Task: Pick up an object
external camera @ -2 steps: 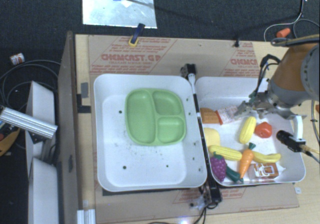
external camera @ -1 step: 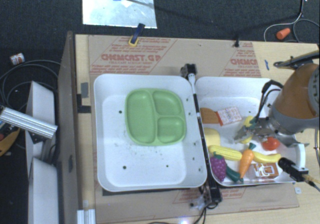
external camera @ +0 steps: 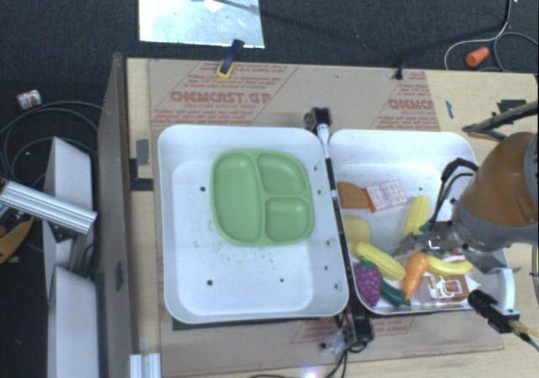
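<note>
The right bin [external camera: 396,149] holds a heap of toy foods. An orange carrot [external camera: 413,274] lies between a yellow banana [external camera: 379,260] and a second yellow piece [external camera: 449,266]. An upright yellow corn cob [external camera: 416,215] stands just behind them. Purple grapes [external camera: 368,281] and a dark green piece [external camera: 392,293] lie at the front. My gripper [external camera: 424,240] hangs low over the right part of this bin, right above the carrot's top and beside the corn. The wrist hides its tips.
A green divided plate [external camera: 259,198] lies in the left bin [external camera: 189,284]. At the back of the right bin sit an orange wedge [external camera: 349,195] and a small red-and-white box [external camera: 386,194]. A labelled packet [external camera: 446,287] lies at the front right. The arm's orange band [external camera: 505,187] overhangs the bin's right rim.
</note>
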Controlling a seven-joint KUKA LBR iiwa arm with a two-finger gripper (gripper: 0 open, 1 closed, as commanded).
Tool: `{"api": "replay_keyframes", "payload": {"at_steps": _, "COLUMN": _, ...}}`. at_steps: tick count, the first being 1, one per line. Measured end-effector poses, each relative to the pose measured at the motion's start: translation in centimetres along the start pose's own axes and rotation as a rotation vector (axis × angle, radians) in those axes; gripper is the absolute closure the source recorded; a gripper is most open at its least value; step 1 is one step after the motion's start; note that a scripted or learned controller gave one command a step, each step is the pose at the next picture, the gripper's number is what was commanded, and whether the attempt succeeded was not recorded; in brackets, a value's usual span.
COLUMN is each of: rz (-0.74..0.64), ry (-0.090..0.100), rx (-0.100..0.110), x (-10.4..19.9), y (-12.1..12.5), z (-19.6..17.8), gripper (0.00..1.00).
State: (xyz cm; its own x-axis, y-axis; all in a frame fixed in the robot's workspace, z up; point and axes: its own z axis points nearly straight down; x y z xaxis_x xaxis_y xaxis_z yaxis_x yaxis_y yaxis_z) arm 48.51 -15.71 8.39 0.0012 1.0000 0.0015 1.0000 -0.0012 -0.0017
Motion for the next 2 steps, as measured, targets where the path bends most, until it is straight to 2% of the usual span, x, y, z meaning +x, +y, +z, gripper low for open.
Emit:
{"api": "replay_keyframes", "payload": {"at_steps": 1, "rz": -0.010, "ry": -0.008, "rx": -0.021, "x": -1.8, "y": 13.0, "z": -6.7, "gripper": 0.00}}
{"api": "replay_keyframes", "payload": {"at_steps": 2, "rz": -0.001, "ry": 0.001, "rx": -0.012, "x": -1.3, "y": 9.5, "z": -0.3, "gripper": 0.00}}
